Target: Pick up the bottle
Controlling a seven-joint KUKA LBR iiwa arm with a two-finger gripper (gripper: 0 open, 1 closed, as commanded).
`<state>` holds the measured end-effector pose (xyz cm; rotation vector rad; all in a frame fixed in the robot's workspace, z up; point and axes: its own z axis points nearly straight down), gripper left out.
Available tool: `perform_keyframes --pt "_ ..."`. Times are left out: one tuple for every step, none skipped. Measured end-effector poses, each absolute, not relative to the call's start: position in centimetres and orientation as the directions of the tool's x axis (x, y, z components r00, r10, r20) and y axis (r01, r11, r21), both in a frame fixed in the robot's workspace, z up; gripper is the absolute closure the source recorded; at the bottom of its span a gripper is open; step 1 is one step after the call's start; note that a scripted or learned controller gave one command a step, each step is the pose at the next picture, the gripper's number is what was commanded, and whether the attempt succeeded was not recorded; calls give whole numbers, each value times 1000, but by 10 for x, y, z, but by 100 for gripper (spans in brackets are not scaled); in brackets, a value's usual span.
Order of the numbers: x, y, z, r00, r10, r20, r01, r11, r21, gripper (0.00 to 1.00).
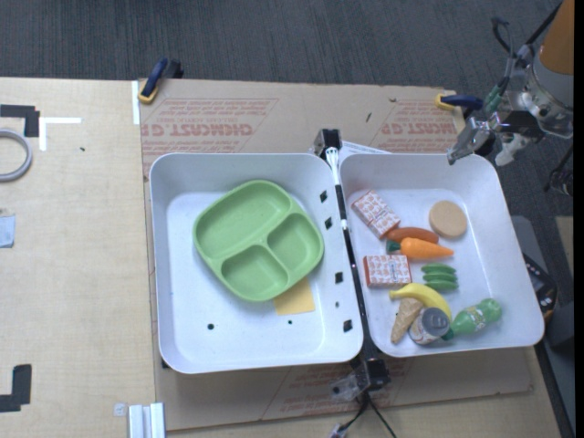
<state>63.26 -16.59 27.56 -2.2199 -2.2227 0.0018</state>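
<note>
A: Bottle (476, 317), green, lies on its side in the right bin (511, 235), at the near right corner, cap end touching a can (429, 327).

B: Gripper (484, 144)?

A: Above the far right corner of that bin, well apart from the bottle. Fingers look spread, nothing between them.

B: Handling?

A: Likely a light plastic toy, stiff enough, but round and smooth, so it may roll or slip. I judge the mid-body the best hold, fingers across its width. The bin wall sits close on the near side; the banana (422, 295) and can crowd the cap end.
</note>
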Motion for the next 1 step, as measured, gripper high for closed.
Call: perform_keyframes --pt "633 -166 285 -4 1000 -2 1000 4 -1 100"
